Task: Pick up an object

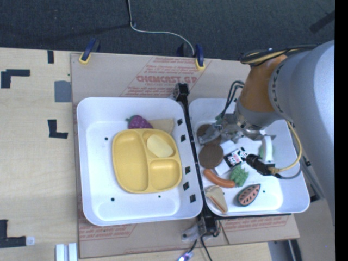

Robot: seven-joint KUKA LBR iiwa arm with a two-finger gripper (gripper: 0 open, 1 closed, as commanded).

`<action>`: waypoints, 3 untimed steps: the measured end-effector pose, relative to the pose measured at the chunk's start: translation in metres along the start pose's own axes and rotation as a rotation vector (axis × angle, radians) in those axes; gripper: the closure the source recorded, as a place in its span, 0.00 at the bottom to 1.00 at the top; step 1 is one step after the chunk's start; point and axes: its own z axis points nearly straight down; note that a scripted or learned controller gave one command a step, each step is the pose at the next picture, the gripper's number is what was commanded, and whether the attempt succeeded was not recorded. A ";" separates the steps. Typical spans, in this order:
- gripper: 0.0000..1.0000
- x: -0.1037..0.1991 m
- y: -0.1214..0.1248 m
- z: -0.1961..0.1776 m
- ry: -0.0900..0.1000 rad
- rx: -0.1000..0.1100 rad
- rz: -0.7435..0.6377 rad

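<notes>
From above, my pincer (235,128) hangs low in the right bin (291,197); I cannot tell how it stands. Crowded beneath and near it: two brown discs (211,155), one card (235,157), one green sprig (238,174), one sausage (218,178), one shell (217,199), one oval slice (248,194). The left bin (92,145) holds one yellow tray (145,161) and one purple bunch (139,122).

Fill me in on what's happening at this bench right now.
A grey robot arm reaches in over the right bin, its gripper low among play-food pieces: a brown disc, a hot dog, a green leafy piece and a watermelon slice. Nothing visibly sits between its fingers. The left bin holds a yellow divided tray with purple grapes beside it.
</notes>
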 end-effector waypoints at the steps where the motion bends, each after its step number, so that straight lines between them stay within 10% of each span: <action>1: 0.00 -0.035 0.064 0.001 0.000 -0.001 -0.003; 2: 0.00 -0.034 0.017 0.000 -0.001 -0.001 -0.002; 3: 1.00 -0.035 0.019 -0.009 -0.001 0.000 -0.003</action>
